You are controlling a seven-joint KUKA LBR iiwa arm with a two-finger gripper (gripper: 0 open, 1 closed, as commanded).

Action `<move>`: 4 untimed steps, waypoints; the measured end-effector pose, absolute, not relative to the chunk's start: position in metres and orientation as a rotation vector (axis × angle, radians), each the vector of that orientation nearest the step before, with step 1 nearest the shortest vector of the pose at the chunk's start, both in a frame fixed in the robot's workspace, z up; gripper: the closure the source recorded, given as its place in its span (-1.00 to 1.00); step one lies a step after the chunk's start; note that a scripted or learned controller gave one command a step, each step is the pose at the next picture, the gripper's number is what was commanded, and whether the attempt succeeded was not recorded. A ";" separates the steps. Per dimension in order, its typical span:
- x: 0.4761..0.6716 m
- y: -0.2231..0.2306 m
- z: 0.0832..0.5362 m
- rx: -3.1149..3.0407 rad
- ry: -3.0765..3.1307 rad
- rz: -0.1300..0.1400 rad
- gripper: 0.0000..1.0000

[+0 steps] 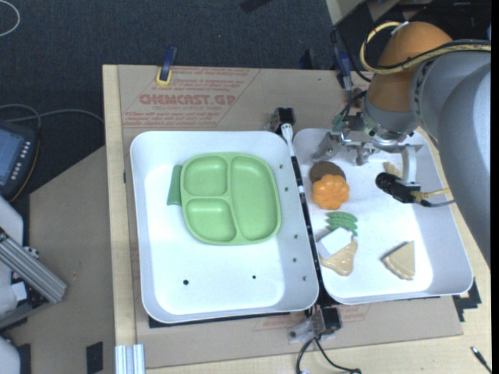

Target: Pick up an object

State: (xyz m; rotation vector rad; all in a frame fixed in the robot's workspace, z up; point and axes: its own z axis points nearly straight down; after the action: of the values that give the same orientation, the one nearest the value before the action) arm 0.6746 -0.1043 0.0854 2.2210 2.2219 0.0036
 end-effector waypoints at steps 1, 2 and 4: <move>0.677 -0.104 0.100 2.215 2.218 0.011 1.00; 0.672 -0.097 0.149 2.217 2.220 0.005 1.00; 0.670 -0.090 0.228 2.216 2.218 0.006 1.00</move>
State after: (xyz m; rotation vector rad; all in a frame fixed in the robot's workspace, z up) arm 0.6701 -0.0898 0.2276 2.2164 2.2185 0.0060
